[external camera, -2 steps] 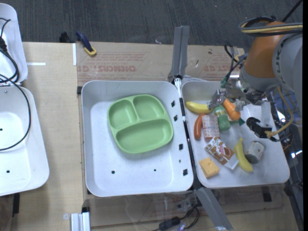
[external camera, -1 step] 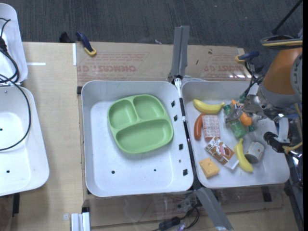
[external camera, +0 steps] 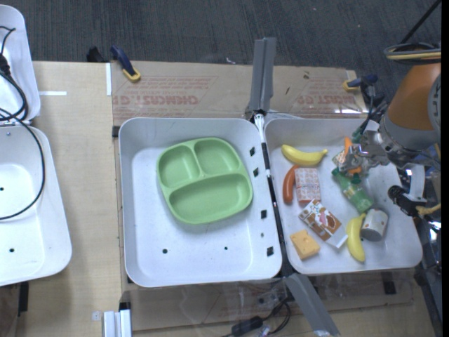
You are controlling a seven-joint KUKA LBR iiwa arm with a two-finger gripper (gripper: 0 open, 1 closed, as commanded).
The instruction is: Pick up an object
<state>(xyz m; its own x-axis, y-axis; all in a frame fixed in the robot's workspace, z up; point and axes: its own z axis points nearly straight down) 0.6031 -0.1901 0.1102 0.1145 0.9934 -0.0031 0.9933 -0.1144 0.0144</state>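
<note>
The right bin point(external camera: 396, 257) holds a yellow banana point(external camera: 303, 155), a red sausage point(external camera: 288, 185), a pink packet point(external camera: 306, 186), a brown and white packet point(external camera: 321, 220), a cheese wedge point(external camera: 304, 243), a second banana point(external camera: 356, 239) and a grey can point(external camera: 374, 225). My gripper point(external camera: 353, 158) hangs low over the bin's upper right part, right at a small orange item point(external camera: 347, 153). Just below it lies a green leafy piece point(external camera: 356, 192). The arm's orange band point(external camera: 414, 97) rises to the right.
The left bin point(external camera: 140, 251) carries a green divided plate point(external camera: 204, 180). A grey post point(external camera: 263, 76) stands between the bins at the back. Clamps point(external camera: 126, 65) sit on the cardboard behind. White equipment with a black cable point(external camera: 21, 209) lies far left.
</note>
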